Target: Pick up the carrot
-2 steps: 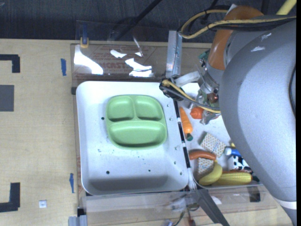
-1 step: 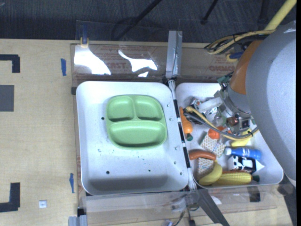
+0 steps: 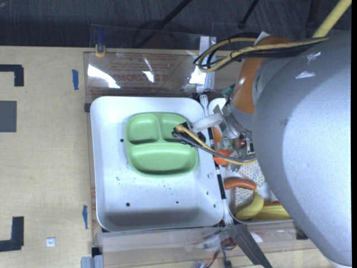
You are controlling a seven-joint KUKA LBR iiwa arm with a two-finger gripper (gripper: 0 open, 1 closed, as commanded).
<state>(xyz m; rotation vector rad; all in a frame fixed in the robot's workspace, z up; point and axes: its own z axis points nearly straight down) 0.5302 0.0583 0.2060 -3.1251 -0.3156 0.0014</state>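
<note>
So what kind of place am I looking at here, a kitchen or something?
More likely a robot test bench or lab than a kitchen: a grey robot arm reaches over white bins holding a green divided plate, with blue tape marks on the bench.

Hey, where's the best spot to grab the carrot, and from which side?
Probably from straight above, fingers closing across the middle of the carrot. It lies flat and nearly level in the right bin, so its long sides face up and down the view. The banana lies just below it, and the arm covers part of the bin.

right bin (image 3: 245,197) mostly behind arm (image 3: 301,149)
</note>
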